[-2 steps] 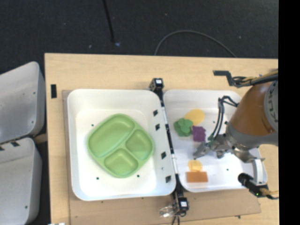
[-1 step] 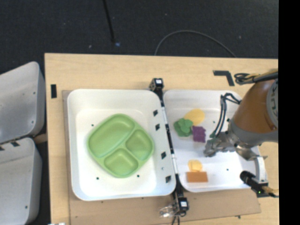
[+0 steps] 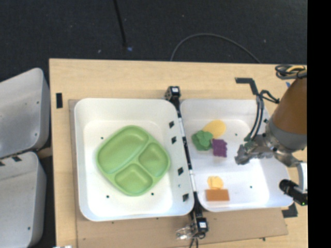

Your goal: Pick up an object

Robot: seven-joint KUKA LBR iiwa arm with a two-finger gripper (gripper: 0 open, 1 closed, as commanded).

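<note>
The right bin [image 3: 243, 203] holds several small objects: a yellow piece [image 3: 215, 127] at the back, a green lump [image 3: 202, 139], a purple piece [image 3: 220, 148] beside it, and nearer the front a small yellow piece [image 3: 214, 182] above an orange block [image 3: 217, 195]. My gripper [image 3: 244, 156] hangs over the right part of this bin, to the right of the purple piece and apart from it. Nothing shows between its fingers. The arm's orange band [image 3: 292, 110] is at the right edge.
The left bin [image 3: 85, 190] bears a green divided tray [image 3: 133, 159] with three compartments. A black divider with clips [image 3: 182, 149] runs between the bins. Cables [image 3: 256, 94] trail along the arm. Bare bin floor lies to the right of the orange block.
</note>
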